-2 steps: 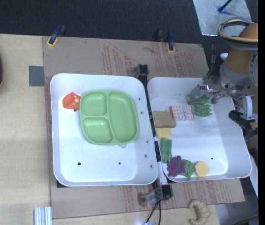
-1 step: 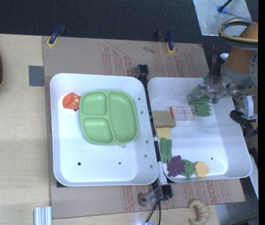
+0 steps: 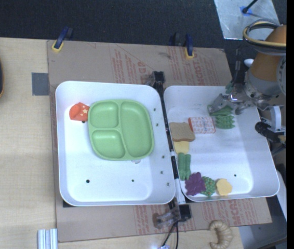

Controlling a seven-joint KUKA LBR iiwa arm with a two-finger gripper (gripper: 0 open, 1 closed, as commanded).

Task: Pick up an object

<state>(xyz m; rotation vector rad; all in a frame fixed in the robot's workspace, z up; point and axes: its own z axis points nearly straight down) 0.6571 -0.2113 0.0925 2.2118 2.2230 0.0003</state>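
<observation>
Gripper (image 3: 224,106): seen low over the right bin's far half, at about 1 o'clock from that bin's centre; whether its fingers are parted or closed cannot be told.
Green leafy item (image 3: 223,121): lying in the right bin just beneath and at 6 o'clock of the gripper; contact cannot be judged.
Right bin (image 3: 251,154): white and shallow, its contents gathered along the left wall and near edge.
Pink-and-white packet (image 3: 202,125): placed at 9 o'clock of the leafy item; red print is seen on it but cannot be read.
Brown bread slice (image 3: 182,132): set just beside the packet, toward 8 o'clock.
Yellow piece (image 3: 182,147): found at 6 o'clock of the bread.
Green pod (image 3: 184,165): laid below the yellow piece.
Purple grapes (image 3: 195,183): at the near edge, with a green cluster (image 3: 209,184) and a yellow-orange item (image 3: 223,187) at 3 o'clock.
Left bin (image 3: 74,175): occupied by a green divided plate (image 3: 121,129); a red item (image 3: 79,111) with a yellow star is touching the plate at 9 o'clock.
Cardboard sheet (image 3: 110,61): faint red lettering is printed on it, too blurred to be read.
</observation>
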